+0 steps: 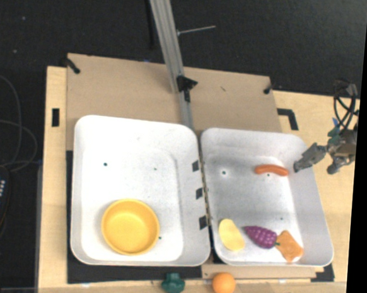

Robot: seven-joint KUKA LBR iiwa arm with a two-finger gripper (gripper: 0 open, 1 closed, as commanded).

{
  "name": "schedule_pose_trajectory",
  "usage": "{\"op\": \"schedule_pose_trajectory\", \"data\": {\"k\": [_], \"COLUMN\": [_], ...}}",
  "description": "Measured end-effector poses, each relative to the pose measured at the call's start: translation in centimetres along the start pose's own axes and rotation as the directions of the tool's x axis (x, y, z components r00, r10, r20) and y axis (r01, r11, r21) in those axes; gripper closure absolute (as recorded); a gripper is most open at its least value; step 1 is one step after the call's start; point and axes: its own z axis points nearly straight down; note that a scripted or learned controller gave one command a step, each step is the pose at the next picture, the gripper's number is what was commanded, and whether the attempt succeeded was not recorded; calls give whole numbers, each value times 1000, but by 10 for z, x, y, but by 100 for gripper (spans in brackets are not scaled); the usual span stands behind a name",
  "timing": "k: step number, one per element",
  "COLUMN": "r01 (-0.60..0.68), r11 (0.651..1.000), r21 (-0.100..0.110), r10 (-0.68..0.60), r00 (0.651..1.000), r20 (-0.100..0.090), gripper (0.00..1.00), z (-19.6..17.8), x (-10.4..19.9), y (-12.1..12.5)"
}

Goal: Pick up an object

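End effector [322,159] at the right bin's [312,203] 2 o'clock edge, fingers spread, holding nothing. Sausage [271,170] lies just beside, toward 8 o'clock. Step judged: approach. Next: move over the sausage, descend, close.

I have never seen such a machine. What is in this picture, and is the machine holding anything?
One camera looks down at a slant on a bench with two shallow white bins. The left bin holds a round yellow bowl. The right bin holds an orange sausage-shaped toy, a pale yellow piece, a purple grape bunch and an orange carrot-like toy. The two-finger gripper of a robot arm reaches in from the right, open and holding nothing.
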Motion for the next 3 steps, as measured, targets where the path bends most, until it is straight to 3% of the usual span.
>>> {"op": "schedule_pose_trajectory", "data": {"k": [1, 3], "r01": [0, -4], "r11": [1000, 1000], "r21": [0, 5], "r10": [0, 4], "r00": [1000, 1000], "r20": [0, 0], "gripper": [0, 0], "z": [0, 105], "x": [0, -7], "y": [0, -3]}}
